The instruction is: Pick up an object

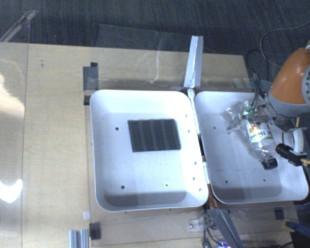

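How far apart the fingers of the gripper [256,112] stand cannot be told, as it sits low over the right bin [227,190] against a clear plastic bottle [259,141] lying there, dark cap toward the front, while the left bin [106,190] holds a dark ribbed pad [154,135].

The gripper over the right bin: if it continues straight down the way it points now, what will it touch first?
Most likely the clear plastic bottle lying in the right bin. The gripper sits right above the bottle's upper end. From this slanted view, the remaining height between them is unclear.
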You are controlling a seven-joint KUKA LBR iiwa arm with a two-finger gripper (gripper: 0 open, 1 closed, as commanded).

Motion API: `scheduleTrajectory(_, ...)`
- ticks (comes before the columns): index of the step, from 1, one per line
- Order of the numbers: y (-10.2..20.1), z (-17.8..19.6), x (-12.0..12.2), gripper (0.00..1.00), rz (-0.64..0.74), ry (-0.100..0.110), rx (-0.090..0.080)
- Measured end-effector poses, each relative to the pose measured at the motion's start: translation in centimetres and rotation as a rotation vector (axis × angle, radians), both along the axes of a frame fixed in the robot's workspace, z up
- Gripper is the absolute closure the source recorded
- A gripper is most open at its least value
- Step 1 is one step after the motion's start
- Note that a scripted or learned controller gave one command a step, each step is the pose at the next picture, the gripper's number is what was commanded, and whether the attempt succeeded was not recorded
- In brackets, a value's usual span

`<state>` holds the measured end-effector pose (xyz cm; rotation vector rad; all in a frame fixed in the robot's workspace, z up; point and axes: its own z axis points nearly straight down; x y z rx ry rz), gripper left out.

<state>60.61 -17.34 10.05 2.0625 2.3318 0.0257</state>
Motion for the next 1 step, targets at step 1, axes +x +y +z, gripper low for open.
scheduleTrajectory(1, -1.76, -0.07, 1.13, 0.0, 0.122, 0.017, 0.003)
